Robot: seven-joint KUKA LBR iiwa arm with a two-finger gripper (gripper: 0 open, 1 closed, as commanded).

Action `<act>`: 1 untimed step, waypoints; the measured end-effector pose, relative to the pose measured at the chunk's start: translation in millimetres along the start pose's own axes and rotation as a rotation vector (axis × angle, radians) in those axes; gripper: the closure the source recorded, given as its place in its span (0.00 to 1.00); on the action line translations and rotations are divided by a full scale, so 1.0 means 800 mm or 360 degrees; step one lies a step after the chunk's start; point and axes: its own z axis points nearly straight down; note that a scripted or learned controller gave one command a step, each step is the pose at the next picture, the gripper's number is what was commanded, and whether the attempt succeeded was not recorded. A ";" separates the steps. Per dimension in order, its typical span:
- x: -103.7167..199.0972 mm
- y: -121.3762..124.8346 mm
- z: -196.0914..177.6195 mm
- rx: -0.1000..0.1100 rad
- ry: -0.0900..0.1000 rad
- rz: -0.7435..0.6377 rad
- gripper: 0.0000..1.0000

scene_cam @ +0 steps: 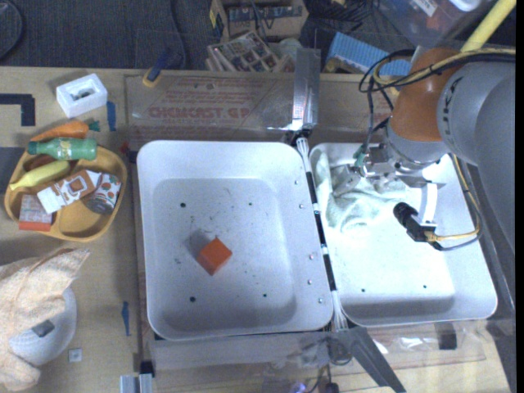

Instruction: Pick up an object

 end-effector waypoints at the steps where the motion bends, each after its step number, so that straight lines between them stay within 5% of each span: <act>1: -0.106 0.001 -0.010 0.0010 0.0000 0.0187 0.00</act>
